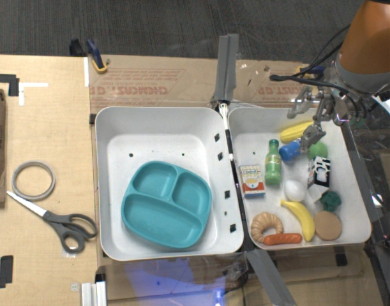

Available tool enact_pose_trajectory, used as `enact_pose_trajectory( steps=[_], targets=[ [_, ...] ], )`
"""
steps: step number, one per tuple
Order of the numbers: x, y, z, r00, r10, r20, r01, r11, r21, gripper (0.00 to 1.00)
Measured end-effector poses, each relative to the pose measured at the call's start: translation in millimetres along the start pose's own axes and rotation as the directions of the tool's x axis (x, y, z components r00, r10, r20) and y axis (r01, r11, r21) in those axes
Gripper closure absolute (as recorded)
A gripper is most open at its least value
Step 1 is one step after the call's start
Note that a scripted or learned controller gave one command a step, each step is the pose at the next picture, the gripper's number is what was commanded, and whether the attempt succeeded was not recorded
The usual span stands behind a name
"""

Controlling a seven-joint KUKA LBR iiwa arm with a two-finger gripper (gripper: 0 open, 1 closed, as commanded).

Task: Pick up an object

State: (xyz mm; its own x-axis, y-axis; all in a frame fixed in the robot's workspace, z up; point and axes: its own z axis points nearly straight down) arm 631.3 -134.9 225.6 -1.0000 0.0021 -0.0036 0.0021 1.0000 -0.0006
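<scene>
While arm hangs over rt bin's far side, scene reads:
Left bin (112, 171): holds teal divided plate (166, 203), lying flat.
Right bin (246, 123): holds all the small items.
Arm (367, 40): grey w/ orange band, above rt bin's far right corner.
Gripper (315, 131): low by yellow item (295, 131) & blue item (288, 150); can't tell if open or shut.
Banana (300, 215): near front, beside croissant (267, 222).
Green bottle (272, 162): mid-bin, next to small carton (251, 178).
White egg (295, 189): just above banana.

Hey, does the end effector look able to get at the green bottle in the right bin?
Probably yes: the end effector hovers just right of the green bottle, whose top stands uncovered, though the small box lies close beside it.
</scene>
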Motion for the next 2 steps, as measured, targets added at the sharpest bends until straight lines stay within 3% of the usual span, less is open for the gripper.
enact_pose_trajectory(
  steps=[1,2],
  targets=[
    [6.7,-19.9,132.5,0.992,0.126,0.001,-0.126,0.992,0.000,0.00],
    [-11.5,38.7,132.1,0.985,0.174,0.002,-0.174,0.985,0.000,0.00]
  ],
)
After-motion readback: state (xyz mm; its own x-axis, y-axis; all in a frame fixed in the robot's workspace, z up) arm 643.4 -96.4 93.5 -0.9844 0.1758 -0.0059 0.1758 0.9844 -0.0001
